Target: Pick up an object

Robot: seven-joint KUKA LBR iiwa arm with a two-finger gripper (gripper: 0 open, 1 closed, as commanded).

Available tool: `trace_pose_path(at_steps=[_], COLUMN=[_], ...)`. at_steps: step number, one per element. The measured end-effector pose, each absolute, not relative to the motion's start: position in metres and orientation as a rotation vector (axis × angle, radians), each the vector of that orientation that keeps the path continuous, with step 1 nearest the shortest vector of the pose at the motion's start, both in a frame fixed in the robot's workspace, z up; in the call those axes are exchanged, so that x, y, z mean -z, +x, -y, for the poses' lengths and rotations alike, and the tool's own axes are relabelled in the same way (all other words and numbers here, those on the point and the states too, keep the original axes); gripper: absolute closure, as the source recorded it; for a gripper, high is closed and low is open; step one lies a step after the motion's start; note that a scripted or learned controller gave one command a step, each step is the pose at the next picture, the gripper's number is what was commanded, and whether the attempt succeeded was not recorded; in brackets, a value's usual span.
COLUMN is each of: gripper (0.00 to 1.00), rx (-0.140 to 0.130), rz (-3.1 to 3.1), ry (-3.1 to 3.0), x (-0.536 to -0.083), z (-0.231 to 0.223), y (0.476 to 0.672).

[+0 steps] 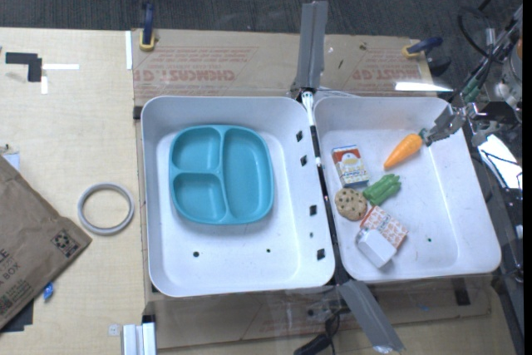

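End effector [434, 131] at upper right of the right bin [465, 258], tips just beside the carrot's [403, 150] upper end; finger state cannot be told, contact unclear. Carrot tilted, upper centre of that bin. Below it: small carton [351, 165], green piece [381, 189], cookie [352, 203], white packet [381, 237]. Left bin [158, 204] holds teal divided plate [222, 175]. Tape ring [105, 208] on surface, far left.

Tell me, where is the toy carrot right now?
The carrot lies in the right bin, near its back, just above the green toy, beside the gripper.
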State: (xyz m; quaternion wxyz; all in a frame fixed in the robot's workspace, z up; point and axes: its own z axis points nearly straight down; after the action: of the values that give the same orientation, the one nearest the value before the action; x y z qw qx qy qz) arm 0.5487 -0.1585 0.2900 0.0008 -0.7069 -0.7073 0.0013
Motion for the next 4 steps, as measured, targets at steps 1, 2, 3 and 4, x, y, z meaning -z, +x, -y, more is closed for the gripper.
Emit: trace_pose_path(at_steps=[1,2,3,4], gripper=[0.00,0.00,1.00,1.00], rx=[-0.002,0.000,0.000,0.000], rz=[2.290,2.382,2.381,2.324], ry=[-2.149,-2.050,-2.052,-2.113], x=[-0.108,-0.092,-0.101,-0.117], z=[0.177,0.191,0.191,0.192], y=[0.558,0.618,0.618,0.587])
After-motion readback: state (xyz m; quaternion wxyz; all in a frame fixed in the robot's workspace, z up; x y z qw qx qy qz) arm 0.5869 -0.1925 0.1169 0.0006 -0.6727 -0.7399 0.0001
